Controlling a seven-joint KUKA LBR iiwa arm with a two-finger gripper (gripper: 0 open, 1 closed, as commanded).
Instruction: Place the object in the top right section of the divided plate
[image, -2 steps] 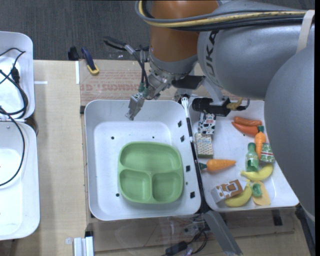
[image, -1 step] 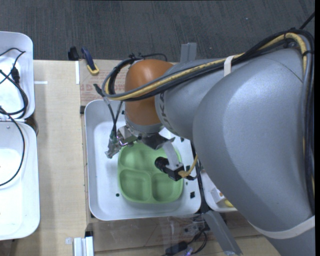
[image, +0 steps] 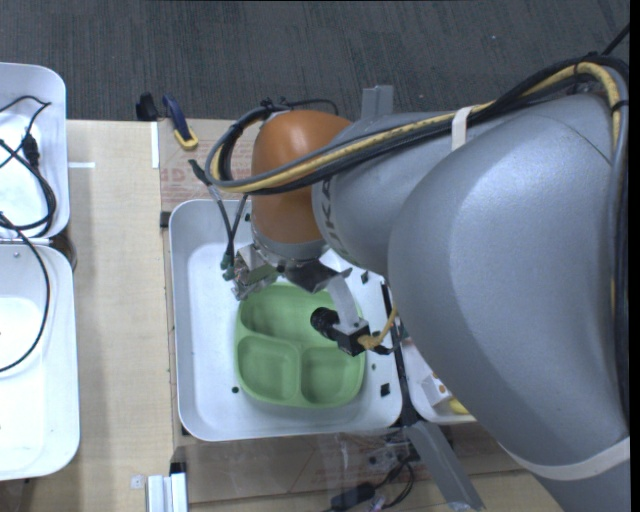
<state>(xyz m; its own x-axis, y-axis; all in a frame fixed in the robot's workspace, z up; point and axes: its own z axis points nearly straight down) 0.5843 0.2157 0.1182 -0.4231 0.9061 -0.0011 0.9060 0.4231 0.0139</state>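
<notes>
Arm: the grey arm (image: 500, 270) comes in from the right and covers much of the right-hand bin; its orange band (image: 295, 175) sits over the bin's far edge.
Cables: black and yellow cables (image: 400, 135) run along the top of the arm and loop down around the orange band.
Tool: the tool (image: 290, 280) hangs below the orange band, over the far edge of the divided plate.
Tool state: cannot tell; the wrist hardware hides how it stands.
Black part: a black fitting (image: 335, 330) on the wrist sits above the plate's right side, with a short yellow lead beside it.
Divided plate: the green divided plate (image: 295, 350) lies flat in the right-hand bin (image: 200, 330), toward its near edge; three sections are visible, one far and two near.
Top right section: partly hidden under the wrist, so its contents cannot be made out.
Object: a small yellow and white thing (image: 445, 395) peeks out under the arm at the bin's right side, outside the plate; what it is cannot be told.
Left bin: the other white bin (image: 30, 400) sits at the tabletop's left edge, with black cables (image: 30, 200) lying across it.
Tabletop: pale wood tabletop (image: 115, 300) lies between the two bins.
</notes>
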